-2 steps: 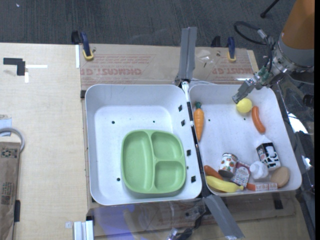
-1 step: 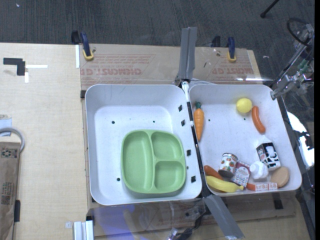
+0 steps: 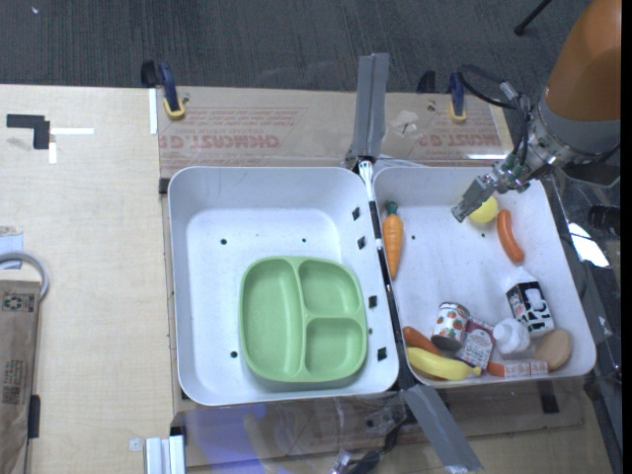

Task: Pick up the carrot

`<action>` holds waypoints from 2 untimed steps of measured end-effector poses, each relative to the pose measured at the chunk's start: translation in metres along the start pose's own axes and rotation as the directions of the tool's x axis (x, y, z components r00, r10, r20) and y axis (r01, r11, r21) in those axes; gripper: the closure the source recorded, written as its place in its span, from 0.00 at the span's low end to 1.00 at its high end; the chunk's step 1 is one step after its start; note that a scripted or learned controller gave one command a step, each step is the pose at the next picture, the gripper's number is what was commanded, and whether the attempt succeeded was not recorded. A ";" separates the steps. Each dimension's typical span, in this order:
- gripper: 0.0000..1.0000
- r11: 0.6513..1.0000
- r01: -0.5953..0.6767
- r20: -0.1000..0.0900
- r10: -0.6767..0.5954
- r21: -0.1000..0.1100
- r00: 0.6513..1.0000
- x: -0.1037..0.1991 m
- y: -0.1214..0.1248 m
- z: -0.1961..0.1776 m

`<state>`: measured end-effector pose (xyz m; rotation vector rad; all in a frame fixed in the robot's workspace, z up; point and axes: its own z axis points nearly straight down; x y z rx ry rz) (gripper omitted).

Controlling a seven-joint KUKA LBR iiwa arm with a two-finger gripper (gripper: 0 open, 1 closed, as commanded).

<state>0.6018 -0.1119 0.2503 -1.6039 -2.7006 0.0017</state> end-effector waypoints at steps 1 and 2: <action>0.00 0.994 -0.108 -0.001 0.108 0.000 0.994 0.040 -0.047 0.159; 0.00 0.960 -0.280 0.000 0.280 0.000 0.960 0.043 -0.105 0.075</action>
